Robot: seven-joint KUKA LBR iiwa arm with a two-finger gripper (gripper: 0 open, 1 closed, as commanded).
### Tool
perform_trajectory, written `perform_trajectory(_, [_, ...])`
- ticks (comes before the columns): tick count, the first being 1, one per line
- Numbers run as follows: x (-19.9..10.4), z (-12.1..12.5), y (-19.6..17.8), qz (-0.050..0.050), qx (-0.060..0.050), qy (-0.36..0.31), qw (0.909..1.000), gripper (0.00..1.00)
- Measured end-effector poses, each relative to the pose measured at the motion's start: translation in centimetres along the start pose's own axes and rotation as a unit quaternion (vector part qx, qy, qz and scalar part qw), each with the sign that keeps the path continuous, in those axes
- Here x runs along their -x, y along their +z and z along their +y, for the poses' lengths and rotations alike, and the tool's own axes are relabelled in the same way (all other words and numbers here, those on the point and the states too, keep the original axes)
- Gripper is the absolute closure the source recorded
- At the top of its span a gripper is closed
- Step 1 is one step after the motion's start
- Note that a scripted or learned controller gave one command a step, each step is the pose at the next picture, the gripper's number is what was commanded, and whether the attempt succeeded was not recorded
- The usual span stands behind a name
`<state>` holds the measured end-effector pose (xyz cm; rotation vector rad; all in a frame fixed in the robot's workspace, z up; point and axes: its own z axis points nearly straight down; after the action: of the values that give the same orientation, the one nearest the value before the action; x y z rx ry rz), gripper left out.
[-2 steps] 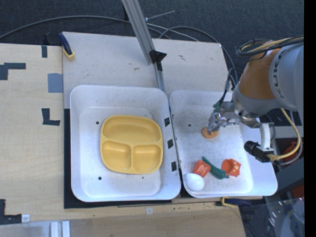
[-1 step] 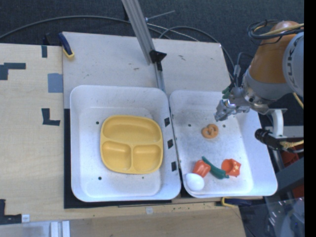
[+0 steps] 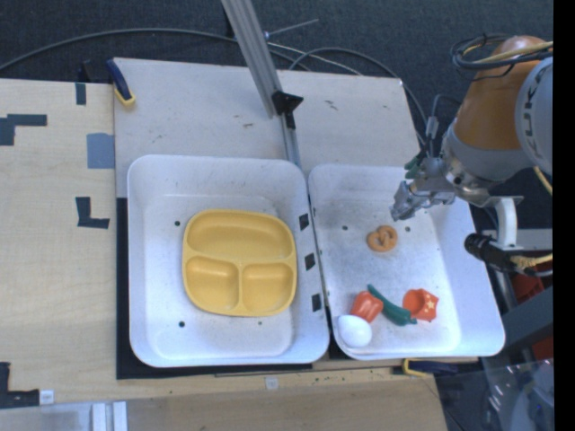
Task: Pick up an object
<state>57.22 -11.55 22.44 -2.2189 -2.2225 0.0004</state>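
In the right bin (image 3: 337, 196) lie a small brown pretzel (image 3: 383, 239), a red pepper with a green stem (image 3: 370, 305), an orange-red piece with a yellow star (image 3: 420, 304) and a white egg (image 3: 354, 331). My gripper (image 3: 404, 206) hangs over the bin's upper right part, just above and to the right of the pretzel, apart from it. Nothing shows between its fingertips.
The left bin (image 3: 148, 241) holds a yellow divided plate (image 3: 240, 261). A slanted metal bar (image 3: 254, 39) reaches down to the seam between the bins. Black cables run over the dark floor behind the bench. The arm's grey and orange body (image 3: 499, 115) fills the right side.
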Motion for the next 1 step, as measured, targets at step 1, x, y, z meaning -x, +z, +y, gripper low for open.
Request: perform_trajectory(1, [-4.78, -0.23, 0.53, 0.000, 0.000, -0.002, 1.0000, 1.00])
